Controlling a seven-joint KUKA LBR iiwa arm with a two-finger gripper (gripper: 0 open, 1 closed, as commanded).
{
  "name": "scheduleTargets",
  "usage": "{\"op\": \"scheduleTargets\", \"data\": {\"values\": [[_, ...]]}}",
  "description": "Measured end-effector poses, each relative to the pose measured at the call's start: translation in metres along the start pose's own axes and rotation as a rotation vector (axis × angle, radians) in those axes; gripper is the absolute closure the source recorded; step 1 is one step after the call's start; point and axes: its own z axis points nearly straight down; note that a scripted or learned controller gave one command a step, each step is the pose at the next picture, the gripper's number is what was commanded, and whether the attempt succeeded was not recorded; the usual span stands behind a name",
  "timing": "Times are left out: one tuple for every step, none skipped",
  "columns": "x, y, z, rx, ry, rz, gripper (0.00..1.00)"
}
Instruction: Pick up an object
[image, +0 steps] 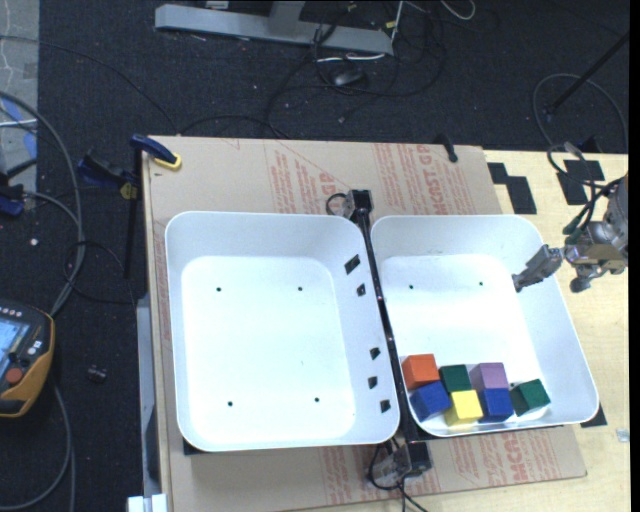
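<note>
1. Camera view: a brown cardboard-covered desk (300, 180) carries two shallow white plastic bins side by side, the left bin (190, 250) and the right bin (560, 330), their inner rims touching along a black strip with small black clips.
2. The gripper (558, 270) reaches in from the right edge, over the upper right rim of the right bin. Its jaws are spread: one dark grey finger (535, 268) slants out over the bin's rim, the other sits further right near the frame edge. Nothing lies between them.
3. The task's things are small cubes bunched in the lower corner of the right bin, well apart from the gripper.
4. The back row reads, left to right: an orange cube (421, 369), a dark green cube (455, 378), a purple cube (489, 376).
5. The front row reads: a blue cube (431, 400), a yellow cube (466, 406), a second blue cube (497, 402), and a green cube (530, 396) against the bin's right wall.
6. The cubes touch or nearly touch their neighbours.
7. Off the desk, dark floor shows cables and a yellow-and-black handheld device (20, 350) at the left edge.
</note>
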Motion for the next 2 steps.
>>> {"op": "scheduleTargets", "data": {"values": [[0.0,0.001,-0.004,-0.007,-0.002,-0.001,0.0],[-0.003,-0.003,0.058,-0.002,0.0,-0.001,0.0]]}}
